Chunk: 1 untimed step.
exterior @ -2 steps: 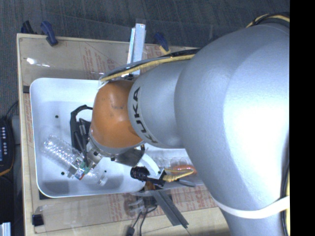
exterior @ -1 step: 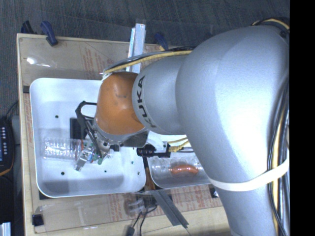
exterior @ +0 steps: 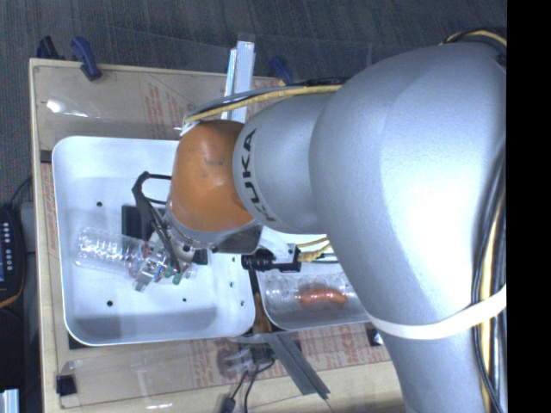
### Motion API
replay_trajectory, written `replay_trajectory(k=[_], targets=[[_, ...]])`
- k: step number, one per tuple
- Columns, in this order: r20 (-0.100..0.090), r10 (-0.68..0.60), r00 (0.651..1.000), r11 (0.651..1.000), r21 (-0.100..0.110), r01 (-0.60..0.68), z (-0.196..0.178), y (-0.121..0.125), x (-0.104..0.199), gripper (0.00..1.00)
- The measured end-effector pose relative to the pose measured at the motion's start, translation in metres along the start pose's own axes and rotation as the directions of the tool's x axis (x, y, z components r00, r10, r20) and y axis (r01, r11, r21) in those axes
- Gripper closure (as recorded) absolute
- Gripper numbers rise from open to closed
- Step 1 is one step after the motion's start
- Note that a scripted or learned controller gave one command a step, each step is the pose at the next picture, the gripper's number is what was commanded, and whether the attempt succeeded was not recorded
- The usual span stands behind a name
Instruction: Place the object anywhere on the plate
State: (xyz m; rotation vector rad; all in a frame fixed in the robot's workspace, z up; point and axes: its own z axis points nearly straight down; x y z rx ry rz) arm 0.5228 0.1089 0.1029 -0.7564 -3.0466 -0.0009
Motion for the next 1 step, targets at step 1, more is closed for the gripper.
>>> replay_trajectory(k=[1], targets=[[0.005,-0.06,0.998,0.998,0.0,0.06,-0.09,-0.0573,-0.0388,1.0]])
